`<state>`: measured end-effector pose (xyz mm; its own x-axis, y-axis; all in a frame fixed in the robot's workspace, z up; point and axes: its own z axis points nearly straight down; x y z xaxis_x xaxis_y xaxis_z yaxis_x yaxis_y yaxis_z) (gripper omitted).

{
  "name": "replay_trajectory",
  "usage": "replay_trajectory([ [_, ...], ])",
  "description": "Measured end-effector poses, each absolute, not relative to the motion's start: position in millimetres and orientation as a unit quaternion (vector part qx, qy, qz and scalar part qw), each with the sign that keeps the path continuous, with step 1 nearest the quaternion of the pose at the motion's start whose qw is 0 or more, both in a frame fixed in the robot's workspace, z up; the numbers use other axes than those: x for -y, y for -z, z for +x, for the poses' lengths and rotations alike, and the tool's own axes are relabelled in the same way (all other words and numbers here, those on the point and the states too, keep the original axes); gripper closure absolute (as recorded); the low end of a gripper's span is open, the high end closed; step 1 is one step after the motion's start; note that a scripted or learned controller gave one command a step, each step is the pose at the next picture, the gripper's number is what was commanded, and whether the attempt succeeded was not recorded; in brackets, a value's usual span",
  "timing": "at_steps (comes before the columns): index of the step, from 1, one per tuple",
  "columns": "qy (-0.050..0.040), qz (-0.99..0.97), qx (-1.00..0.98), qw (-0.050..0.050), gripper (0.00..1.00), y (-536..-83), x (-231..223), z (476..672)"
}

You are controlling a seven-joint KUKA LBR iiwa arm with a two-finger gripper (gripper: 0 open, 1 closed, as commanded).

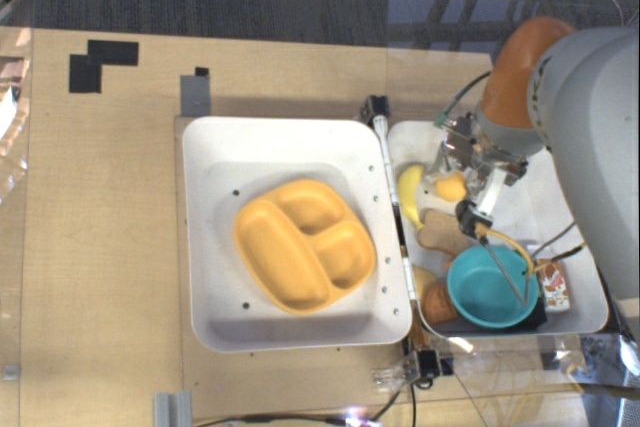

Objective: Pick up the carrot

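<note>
In the right bin [575, 215], a small orange-yellow piece [451, 187], which I take for the carrot, lies beside a yellow banana [409, 195]. My gripper [466, 183] hangs right over that piece, at its right side, and partly covers it. Whether the gripper touches the piece is hidden from this angle. The grey arm with its orange band [520, 75] comes in from the upper right.
A tan lump [442, 231], a teal bowl [490, 287], a brown round item [437, 301] and a small carton [556, 288] crowd the right bin's near half. The left bin [215, 215] holds a yellow divided plate [303, 243]. Cables run near the bowl.
</note>
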<state>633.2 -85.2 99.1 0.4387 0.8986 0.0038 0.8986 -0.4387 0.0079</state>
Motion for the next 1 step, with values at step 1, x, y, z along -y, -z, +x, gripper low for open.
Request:
replay_trajectory([
  [1,-0.0063,0.868,-0.497,0.003,1.00,-190.5,55.9,632.6],
])
